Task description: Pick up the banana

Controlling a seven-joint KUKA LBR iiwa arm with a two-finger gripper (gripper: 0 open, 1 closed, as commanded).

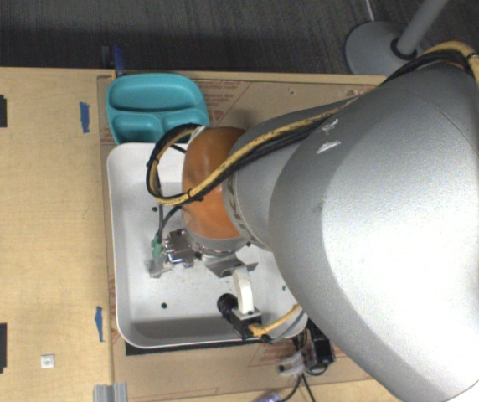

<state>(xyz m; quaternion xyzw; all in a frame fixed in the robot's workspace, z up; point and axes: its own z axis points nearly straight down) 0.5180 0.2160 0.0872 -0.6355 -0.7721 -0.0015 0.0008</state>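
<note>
The arm (373,216) is reached low over the white bin (131,308) on the table (30,249); the end effector (166,254) is lowered near the bin's left wall, seemingly for a grasp; its grip state cannot be told; the banana cannot be located; a teal tray (151,103) lies at the bin's far edge.

bulky grey arm (373,216), orange band (206,187), black-and-yellow cable (172,193) looping alongside.

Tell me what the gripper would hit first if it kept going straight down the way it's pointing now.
Most likely the bare floor of the white bin: the gripper points down into it, and nothing shows beneath it, though depth is hard to judge.
</note>
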